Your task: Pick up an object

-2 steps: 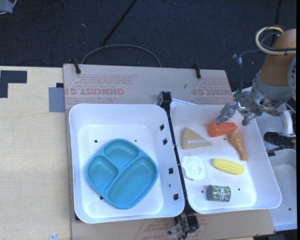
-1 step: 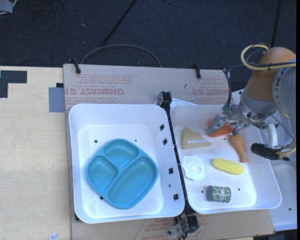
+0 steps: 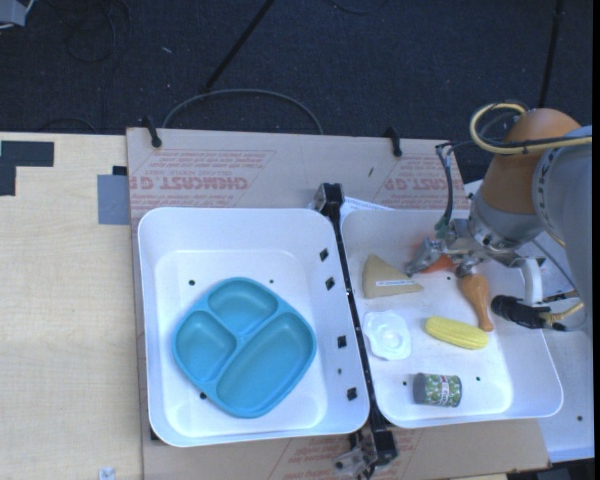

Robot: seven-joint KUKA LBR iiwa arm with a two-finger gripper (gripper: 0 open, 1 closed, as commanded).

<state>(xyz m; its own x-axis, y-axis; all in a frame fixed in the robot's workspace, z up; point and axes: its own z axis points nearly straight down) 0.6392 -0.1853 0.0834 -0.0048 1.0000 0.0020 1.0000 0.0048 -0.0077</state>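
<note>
Tool (image 3: pixel 442 259) low in right bin (image 3: pixel 540 388) (beside cheese wedge (image 3: pixel 388 277)).

The arm (image 3: pixel 570 203) is seen as a thick grey body with a smooth, rounded casing. Above the wrist an orange band (image 3: pixel 525 173) is carried, domed at its upper end and broad across the joint. A yellowish cable (image 3: pixel 492 126) is looped beside the orange part, and a thin dark cable (image 3: pixel 447 183) is strung down beside the wrist. The wrist section (image 3: pixel 500 228) is made of grey metal. The gripper (image 3: pixel 450 258) is built of small grey and dark parts, crowded closely together; finer detail cannot be made out.
</note>
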